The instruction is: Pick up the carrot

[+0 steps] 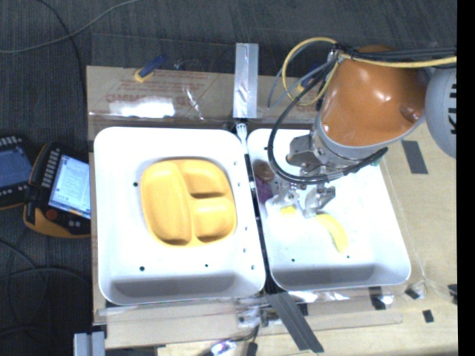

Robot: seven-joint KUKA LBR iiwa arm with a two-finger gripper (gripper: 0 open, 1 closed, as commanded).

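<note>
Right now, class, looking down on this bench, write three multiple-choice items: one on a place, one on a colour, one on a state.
1. Where does the divided plate lie?
A left bin
B right bin
C on the floor

2. What colour is the plate?
A blue
B yellow
C green

3. Where is the gripper?
A over the left bin
B low in the right bin
C off the bench

Answers: 1 A, it sits in the left bin. 2 B, its surface is yellow. 3 B, it hangs by the banana.

Two bins sit side by side on the table point(415, 199). Left bin point(119, 258) holds a divided tray point(189, 201). Right bin point(371, 262) holds a banana point(335, 232), the tool point(308, 199) just left of it.
</note>
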